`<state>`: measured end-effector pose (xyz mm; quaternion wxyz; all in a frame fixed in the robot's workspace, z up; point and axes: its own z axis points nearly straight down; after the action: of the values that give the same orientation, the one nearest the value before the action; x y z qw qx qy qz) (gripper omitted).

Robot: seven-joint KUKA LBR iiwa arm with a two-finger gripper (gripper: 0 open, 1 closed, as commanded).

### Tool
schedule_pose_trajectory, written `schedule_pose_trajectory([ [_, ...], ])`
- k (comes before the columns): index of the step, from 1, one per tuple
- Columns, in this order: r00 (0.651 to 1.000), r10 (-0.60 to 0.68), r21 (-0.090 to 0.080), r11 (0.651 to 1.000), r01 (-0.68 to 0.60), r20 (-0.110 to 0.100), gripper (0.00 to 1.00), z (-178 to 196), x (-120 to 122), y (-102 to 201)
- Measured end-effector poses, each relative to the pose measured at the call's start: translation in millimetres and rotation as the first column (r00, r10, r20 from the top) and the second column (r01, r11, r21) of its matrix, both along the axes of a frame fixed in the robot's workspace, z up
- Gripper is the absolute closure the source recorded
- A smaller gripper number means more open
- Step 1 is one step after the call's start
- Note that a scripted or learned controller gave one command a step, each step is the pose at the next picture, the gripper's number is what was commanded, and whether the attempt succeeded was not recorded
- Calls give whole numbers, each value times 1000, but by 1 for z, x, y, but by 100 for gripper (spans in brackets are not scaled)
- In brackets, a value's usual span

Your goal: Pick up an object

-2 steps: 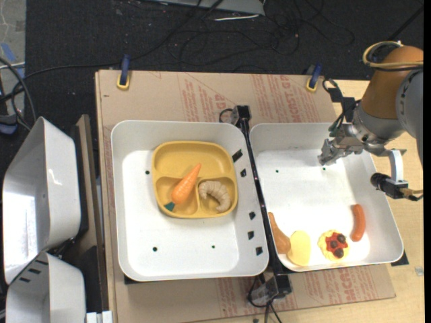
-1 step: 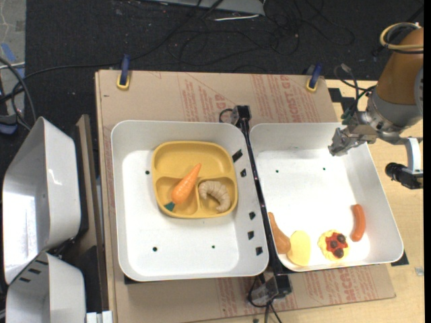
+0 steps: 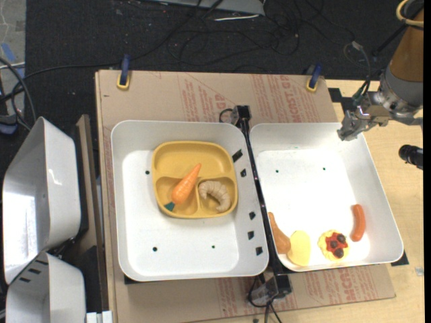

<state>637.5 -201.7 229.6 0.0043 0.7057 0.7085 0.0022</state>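
My gripper (image 3: 351,128) hangs over the far right corner of the right bin (image 3: 310,143), on the grey arm with its orange band. In the left bin (image 3: 135,180) a yellow divided plate (image 3: 168,155) carries an orange carrot (image 3: 186,184) and a pale shrimp (image 3: 216,195). Along the right bin's near edge lie a tan drumstick-like piece (image 3: 278,233), a yellow slice (image 3: 300,247), a small pizza-like toy with red and dark toppings (image 3: 335,243) and an orange sausage (image 3: 357,221). All of these lie well away from the gripper.
A black clip strip (image 3: 246,173) runs between the two bins. The bins rest on a cardboard sheet (image 3: 202,93) held by two yellow clamps at the back. White containers (image 3: 40,187) stand off the bench at the left. Cables lie behind.
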Motion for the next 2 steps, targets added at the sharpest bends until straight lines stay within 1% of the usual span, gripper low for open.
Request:
schedule_pose_trajectory([
  [1, 1000, -1, 1, 1000, 1, -5, 100, 22, 1, 0],
  [2, 1000, 4, 5, 1000, -4, -10, 100, 10, 4, 60],
])
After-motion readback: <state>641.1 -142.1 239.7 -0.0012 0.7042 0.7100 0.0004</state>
